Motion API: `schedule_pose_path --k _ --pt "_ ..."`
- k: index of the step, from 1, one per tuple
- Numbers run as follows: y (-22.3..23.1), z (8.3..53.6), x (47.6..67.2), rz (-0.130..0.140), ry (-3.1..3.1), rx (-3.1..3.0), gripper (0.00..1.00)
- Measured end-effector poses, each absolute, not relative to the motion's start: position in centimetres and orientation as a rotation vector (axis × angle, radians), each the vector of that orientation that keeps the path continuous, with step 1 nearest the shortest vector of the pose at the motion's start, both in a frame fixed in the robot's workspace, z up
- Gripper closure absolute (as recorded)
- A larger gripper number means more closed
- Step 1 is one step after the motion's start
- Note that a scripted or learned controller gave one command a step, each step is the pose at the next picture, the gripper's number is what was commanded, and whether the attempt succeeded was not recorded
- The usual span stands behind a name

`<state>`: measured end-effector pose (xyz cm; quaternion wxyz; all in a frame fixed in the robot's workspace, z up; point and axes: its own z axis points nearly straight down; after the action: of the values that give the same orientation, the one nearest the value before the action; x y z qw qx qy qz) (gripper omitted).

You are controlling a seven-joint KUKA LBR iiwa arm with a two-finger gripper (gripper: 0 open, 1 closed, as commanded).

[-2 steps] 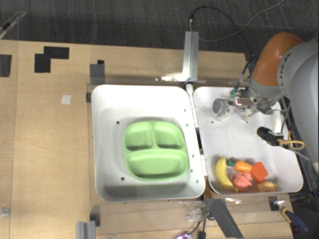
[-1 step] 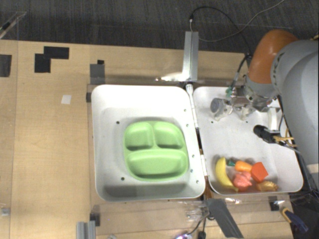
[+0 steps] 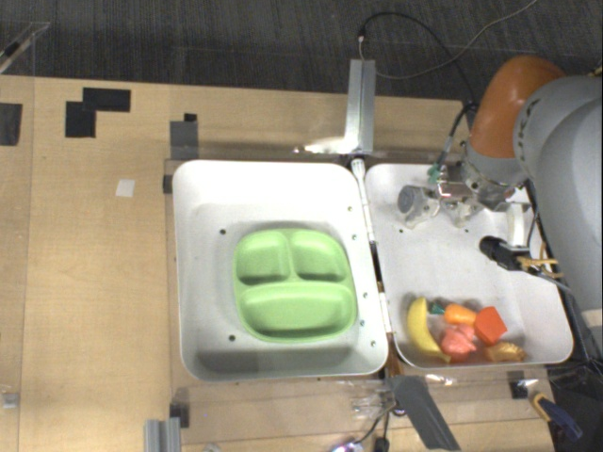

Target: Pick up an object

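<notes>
- White bins, two, side by side: left bin, right bin.
- Green divided plate, one, lay flat in the middle of the left bin.
- Yellow banana, near the front wall of the right bin, at the left of a cluster.
- Orange piece, red block, pink piece, brown piece: packed together just beside the banana.
- Gripper, over the rear of the right bin, well apart from the cluster; whether it was open or closed could not be told, and nothing was seen in its hold.
- Grey arm with orange band, entering from the right.
</notes>
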<state>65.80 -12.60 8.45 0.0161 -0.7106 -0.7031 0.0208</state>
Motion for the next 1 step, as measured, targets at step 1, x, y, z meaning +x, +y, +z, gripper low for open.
schedule_pose_path --k 1 --pt "-12.67 8.42 65.79 0.064 -2.132 -2.252 0.00"
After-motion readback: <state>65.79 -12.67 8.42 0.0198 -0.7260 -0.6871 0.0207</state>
